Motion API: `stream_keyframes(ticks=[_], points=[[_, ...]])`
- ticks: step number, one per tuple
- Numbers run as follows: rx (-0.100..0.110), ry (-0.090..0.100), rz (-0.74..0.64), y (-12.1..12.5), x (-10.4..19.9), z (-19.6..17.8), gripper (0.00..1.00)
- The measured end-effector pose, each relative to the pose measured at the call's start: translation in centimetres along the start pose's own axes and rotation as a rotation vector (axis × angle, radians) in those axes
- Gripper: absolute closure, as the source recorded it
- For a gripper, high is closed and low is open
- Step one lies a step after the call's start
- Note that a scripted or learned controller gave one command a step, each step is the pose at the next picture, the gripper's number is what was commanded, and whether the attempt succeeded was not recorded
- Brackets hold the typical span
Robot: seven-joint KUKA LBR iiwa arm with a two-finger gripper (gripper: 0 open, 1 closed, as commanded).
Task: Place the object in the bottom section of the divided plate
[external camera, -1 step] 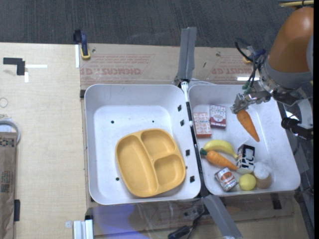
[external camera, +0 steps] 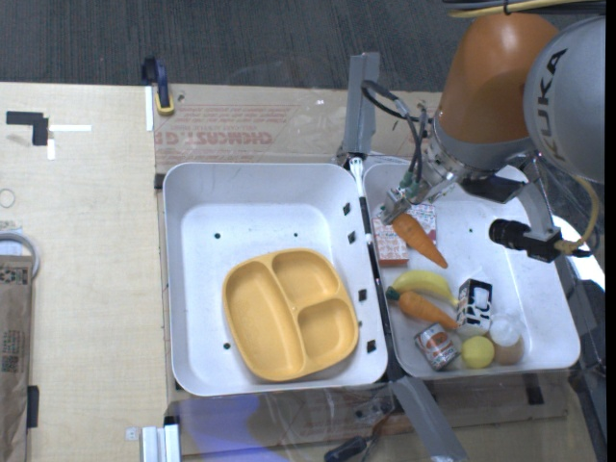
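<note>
Camera view: we see the divided plate (external camera: 289,313) lying in the left bin (external camera: 192,219), all sections bare. The gripper (external camera: 409,195) hangs at the upper left of the right bin (external camera: 549,325), just above a carrot (external camera: 420,239); we cannot tell its grip state. We judge nothing lifted yet: grasp, transfer and placement all remain.

Divided plate (external camera: 287,313) unobstructed; right bin (external camera: 544,287) crowded.

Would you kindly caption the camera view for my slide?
KUKA arm's gripper above a carrot in the right bin; yellow divided plate in the left bin.
</note>
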State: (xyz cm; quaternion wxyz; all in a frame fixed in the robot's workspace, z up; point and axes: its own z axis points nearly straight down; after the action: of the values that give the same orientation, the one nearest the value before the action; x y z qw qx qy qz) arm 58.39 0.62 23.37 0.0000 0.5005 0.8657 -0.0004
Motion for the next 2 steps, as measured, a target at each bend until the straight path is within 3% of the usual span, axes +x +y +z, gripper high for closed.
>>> stream_keyframes(ticks=[1,2], points=[[0.000,-0.001,-0.030,6.8,6.4,-2.2,1.00],[0.001,0.000,-0.094,7.1,14.2,-7.8,1.00]])
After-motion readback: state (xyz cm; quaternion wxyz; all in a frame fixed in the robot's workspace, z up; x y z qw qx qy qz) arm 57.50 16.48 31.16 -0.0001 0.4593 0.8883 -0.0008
